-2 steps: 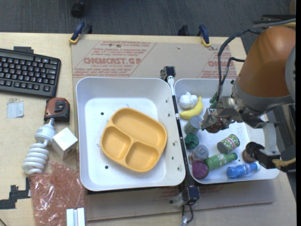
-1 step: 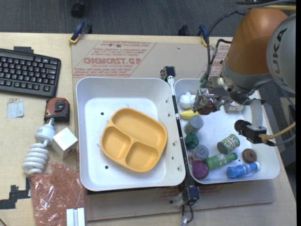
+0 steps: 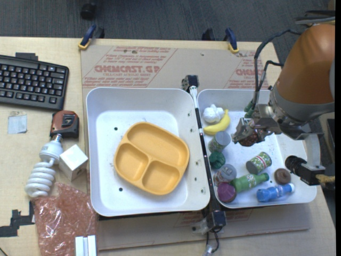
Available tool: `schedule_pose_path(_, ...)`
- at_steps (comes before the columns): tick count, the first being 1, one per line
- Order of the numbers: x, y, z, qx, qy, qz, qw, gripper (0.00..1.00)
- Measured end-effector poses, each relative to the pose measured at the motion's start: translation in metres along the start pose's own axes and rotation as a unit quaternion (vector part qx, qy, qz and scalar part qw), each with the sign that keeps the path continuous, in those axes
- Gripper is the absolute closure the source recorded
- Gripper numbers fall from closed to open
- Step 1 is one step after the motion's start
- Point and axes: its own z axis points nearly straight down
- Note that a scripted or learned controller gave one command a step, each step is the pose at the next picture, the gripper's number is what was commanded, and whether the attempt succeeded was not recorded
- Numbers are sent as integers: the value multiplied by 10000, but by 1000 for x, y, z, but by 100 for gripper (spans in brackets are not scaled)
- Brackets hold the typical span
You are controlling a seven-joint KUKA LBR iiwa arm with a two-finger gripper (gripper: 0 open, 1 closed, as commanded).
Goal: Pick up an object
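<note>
My gripper [image 3: 246, 134] hangs over the upper middle of the right bin [image 3: 298, 199], reaching in from the right. A small dark brownish shape [image 3: 249, 139] sits at its tip; whether it is a held object is unclear. Several items lie in the bin below and to the left. These include a banana [image 3: 218, 125], a white lump [image 3: 213, 112], a grey cup [image 3: 221, 139], a green toy [image 3: 217, 158], a green can [image 3: 259, 162], a green bottle [image 3: 249, 182] and a blue bottle [image 3: 274, 192].
The left bin [image 3: 101, 143] holds a yellow divided plate [image 3: 152, 158]. A grey can [image 3: 227, 172], a magenta can [image 3: 226, 192] and a brown disc [image 3: 282, 176] lie near the right bin's front. A keyboard [image 3: 32, 81], tape measure [image 3: 65, 124], bulb [image 3: 43, 169] and white cube [image 3: 73, 160] sit left of the bins.
</note>
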Motion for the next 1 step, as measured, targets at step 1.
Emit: schedule_pose_path(1, 7, 65, 17, -4, -3, -17, 10000, 100)
